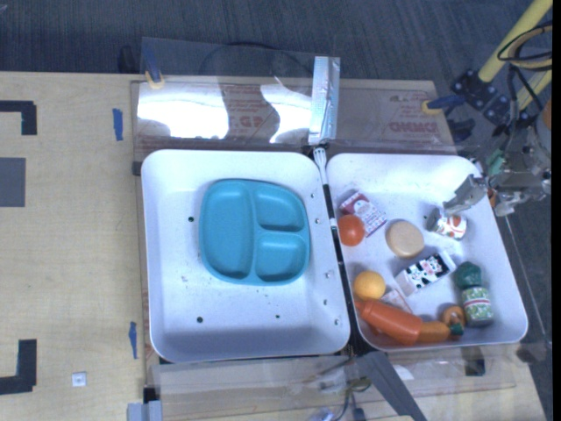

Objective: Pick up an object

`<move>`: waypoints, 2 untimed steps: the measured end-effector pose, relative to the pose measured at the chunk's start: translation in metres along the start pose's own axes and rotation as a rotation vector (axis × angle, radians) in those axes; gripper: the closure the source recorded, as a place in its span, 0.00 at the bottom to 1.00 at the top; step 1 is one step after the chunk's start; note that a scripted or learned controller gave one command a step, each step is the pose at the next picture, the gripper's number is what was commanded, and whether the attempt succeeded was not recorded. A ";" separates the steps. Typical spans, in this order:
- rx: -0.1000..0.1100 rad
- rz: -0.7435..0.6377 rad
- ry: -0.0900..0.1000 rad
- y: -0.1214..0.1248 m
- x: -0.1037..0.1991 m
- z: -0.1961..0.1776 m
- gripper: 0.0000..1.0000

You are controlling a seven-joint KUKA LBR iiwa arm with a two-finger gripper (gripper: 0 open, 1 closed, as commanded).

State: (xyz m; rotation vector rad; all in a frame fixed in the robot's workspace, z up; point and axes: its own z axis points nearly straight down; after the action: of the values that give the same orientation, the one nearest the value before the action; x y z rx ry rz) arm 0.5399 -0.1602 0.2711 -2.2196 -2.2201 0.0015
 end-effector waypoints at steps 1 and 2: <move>0.007 -0.115 0.002 0.049 0.005 0.080 0.00; 0.007 -0.094 0.001 0.055 -0.040 0.163 0.00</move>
State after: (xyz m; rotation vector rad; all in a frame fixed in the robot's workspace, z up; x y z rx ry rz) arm 0.5949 -0.1998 0.1076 -2.1094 -2.3175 0.0070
